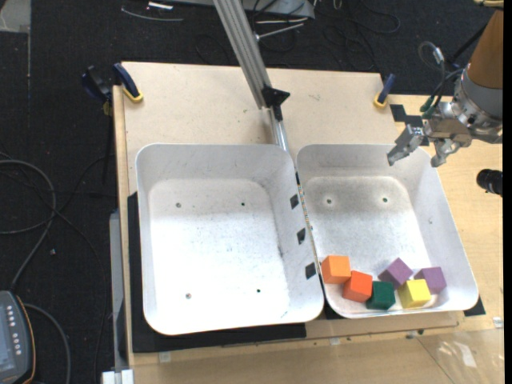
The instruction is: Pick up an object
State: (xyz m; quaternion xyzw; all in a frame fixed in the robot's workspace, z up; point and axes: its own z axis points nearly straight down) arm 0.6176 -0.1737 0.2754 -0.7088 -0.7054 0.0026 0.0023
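Bench [200, 106] w/ two white bins; no legible labels.
Gripper [421, 154] spread, grasping nothing, above right bin [456, 238]; blocks [382, 282] at near edge.

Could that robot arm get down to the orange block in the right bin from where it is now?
Probably yes. The gripper hangs open above the right bin's far edge, and the orange block lies uncovered at the near end, neighbours on one side only.

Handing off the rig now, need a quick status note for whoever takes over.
End effector: open, holding nothing, above the far right corner of the right bin.
Blocks: all clustered at that bin's near edge: light orange block, darker orange block, green block, yellow block, two purple blocks.
Done: no pick yet.
Left: move to the cluster, descend, grasp one block, lift.
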